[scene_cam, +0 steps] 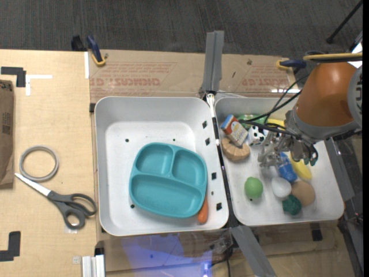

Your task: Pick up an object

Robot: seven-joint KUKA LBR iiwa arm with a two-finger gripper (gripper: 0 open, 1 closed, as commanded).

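green ball [253, 188] sits alone on the right bin [328, 212] floor, just beside the claw [275, 153], which hangs low over the cluttered toys; whether it is released or clenched i cannot tell. the ball looks light, smooth and prone to roll, so pinching across its widest middle seems safest.
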